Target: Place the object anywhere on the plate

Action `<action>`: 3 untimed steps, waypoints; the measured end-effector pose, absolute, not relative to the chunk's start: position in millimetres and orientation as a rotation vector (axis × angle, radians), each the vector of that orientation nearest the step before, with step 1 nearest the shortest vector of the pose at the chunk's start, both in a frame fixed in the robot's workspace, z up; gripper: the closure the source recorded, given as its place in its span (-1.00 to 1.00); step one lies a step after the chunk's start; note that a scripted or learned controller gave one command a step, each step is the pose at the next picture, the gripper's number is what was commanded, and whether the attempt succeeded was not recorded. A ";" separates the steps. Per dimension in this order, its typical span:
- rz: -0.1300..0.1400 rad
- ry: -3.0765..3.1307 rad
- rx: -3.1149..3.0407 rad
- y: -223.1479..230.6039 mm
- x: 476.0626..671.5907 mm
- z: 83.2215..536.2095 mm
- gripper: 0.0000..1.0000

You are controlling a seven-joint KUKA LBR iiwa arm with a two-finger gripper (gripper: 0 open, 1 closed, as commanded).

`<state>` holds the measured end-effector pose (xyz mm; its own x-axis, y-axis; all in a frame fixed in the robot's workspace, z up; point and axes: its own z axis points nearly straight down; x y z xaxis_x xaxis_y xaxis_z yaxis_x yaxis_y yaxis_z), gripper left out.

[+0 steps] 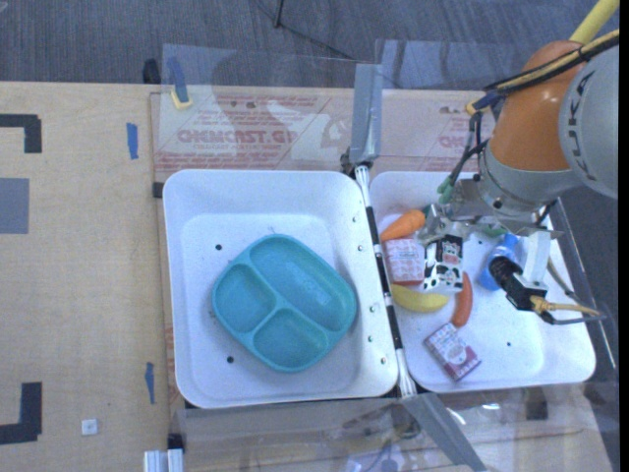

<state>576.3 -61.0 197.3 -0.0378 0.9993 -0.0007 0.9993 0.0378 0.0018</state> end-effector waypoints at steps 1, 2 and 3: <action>0.001 2.555 1.829 29.4 587.2 185.2 1.00; 0.000 2.555 1.828 29.5 587.2 185.0 -1.00; 0.003 2.553 1.824 30.1 588.3 195.5 1.00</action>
